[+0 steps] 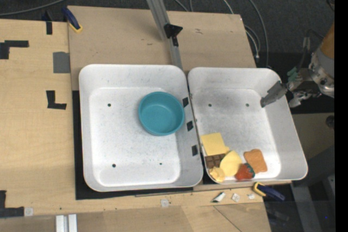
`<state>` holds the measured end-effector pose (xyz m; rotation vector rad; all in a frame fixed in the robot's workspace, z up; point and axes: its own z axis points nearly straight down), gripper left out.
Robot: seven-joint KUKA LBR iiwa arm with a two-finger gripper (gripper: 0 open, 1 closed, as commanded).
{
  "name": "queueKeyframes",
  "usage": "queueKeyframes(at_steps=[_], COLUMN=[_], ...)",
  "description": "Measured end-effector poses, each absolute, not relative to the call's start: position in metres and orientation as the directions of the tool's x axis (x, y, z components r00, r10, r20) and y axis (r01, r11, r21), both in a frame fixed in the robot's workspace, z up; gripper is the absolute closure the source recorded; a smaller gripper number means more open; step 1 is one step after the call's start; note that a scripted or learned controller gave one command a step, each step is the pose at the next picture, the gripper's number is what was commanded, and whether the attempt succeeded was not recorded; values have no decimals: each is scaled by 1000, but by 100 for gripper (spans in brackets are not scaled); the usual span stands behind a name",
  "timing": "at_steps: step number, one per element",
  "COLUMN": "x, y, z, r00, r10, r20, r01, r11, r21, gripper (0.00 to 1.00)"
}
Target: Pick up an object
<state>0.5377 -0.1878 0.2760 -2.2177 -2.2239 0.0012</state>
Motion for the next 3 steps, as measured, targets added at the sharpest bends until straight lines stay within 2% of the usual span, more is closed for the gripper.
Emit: queueKeyframes(at_steps=[1, 3], x=[538, 540], y=[-188, -194], z=[276, 155], r00=[-2, -1], r10=[1000, 1000], r20=[0, 1], r01=[1000, 1000], r11=[2, 1], r21=[-1, -7], gripper=[0, 0])
